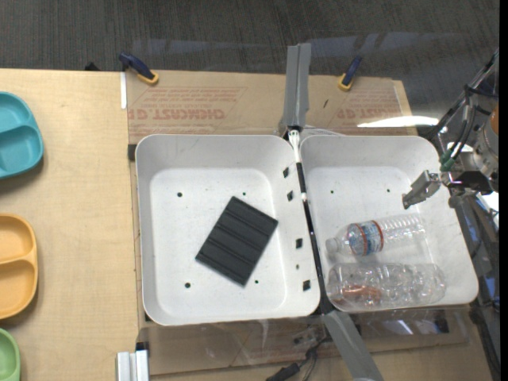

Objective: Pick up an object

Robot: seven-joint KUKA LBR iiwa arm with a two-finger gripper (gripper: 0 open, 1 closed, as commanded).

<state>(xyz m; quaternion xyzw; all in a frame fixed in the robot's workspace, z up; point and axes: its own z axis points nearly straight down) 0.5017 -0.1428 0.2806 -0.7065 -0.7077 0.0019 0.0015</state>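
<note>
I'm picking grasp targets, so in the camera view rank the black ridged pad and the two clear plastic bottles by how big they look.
1. black ridged pad
2. crushed clear bottle
3. water bottle with the label

The two bottles look close in size, so their order is unsure.

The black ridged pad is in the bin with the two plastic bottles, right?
Not quite. The camera view shows the black ridged pad lying alone in the left bin. The two plastic bottles lie in the right bin.

Even, bright overhead light, a glare streak on the cardboard (389, 121) at upper right, soft shadows, slight overall blur.
</note>
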